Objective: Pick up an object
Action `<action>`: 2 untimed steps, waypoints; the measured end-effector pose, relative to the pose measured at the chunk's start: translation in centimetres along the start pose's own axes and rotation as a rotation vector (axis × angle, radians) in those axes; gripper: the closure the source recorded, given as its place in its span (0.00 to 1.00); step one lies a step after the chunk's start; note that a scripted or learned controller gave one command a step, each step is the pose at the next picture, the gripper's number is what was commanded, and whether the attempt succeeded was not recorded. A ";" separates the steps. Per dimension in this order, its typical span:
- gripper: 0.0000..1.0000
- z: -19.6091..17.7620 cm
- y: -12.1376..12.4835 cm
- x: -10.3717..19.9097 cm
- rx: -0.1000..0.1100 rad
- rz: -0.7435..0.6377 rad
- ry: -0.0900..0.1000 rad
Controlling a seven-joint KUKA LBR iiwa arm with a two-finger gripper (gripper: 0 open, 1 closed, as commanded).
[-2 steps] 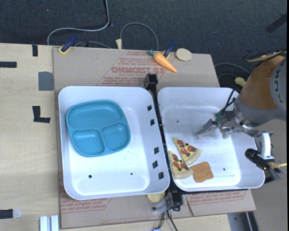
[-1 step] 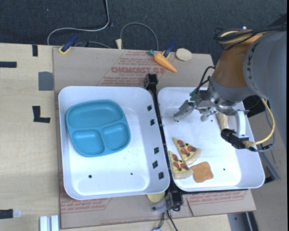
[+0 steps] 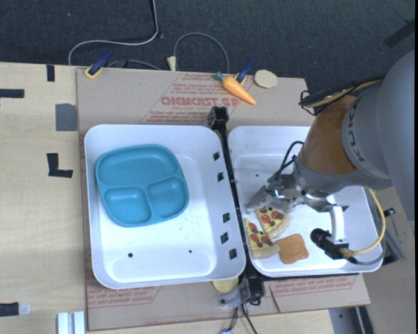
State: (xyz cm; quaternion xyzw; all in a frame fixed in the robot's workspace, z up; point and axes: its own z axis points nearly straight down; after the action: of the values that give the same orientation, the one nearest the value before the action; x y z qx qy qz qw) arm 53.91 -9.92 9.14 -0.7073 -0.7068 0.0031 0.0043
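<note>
Cardboard covers the bench under two white bins; a toy carrot lies past their far edge. On the left, the left bin carries a blue divided plate. In the right bin, near its front left corner, lies a toy pizza slice, yellow with red dots, its long axis running diagonally toward that corner, a brown nugget just beside it. The gripper sits right at the slice's far end; whether it grips anything I cannot tell.

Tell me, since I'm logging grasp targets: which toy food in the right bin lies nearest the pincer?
The pizza slice, right under the pincer. The brown nugget-like piece and the second pizza slice lie farther toward the bin's near rim.
</note>
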 end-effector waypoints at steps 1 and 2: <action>0.00 0.5 -2.9 -0.5 -0.022 -0.002 -0.005; 0.00 0.4 -5.2 -0.5 -0.023 -0.002 -0.006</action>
State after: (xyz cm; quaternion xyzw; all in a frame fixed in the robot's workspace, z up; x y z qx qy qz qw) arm 48.70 -10.44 8.76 -0.7066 -0.7076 -0.0029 -0.0062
